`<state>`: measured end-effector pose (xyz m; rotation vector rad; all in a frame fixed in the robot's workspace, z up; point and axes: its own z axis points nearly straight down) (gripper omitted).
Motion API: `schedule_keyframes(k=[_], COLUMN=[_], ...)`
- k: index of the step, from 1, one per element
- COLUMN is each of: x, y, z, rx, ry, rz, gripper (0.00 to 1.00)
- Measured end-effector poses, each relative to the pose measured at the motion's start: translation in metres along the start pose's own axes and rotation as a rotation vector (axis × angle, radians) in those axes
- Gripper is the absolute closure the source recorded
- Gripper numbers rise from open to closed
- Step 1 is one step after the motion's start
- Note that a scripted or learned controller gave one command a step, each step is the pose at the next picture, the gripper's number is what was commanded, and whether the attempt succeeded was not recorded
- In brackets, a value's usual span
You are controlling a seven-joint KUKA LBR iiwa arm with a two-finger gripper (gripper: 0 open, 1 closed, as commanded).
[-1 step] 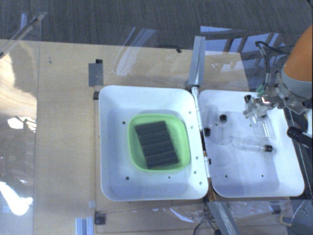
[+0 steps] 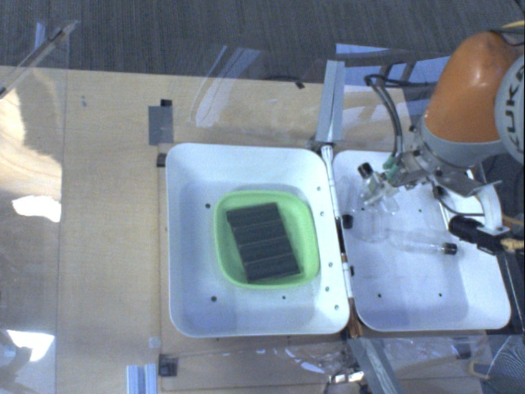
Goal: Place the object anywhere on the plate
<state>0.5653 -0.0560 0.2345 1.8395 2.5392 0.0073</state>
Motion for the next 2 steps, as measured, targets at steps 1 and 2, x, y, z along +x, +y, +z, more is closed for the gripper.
schedule_keyframes(k=[1,2], x=[0.0781,0.0777], y=[0.0166,0.0165], z=[0.0484,0.0482], rx=[0.000,0.000], ry=[0.002,0.001], rz=[-0.328,-0.327], gripper=[1.00,0.00])
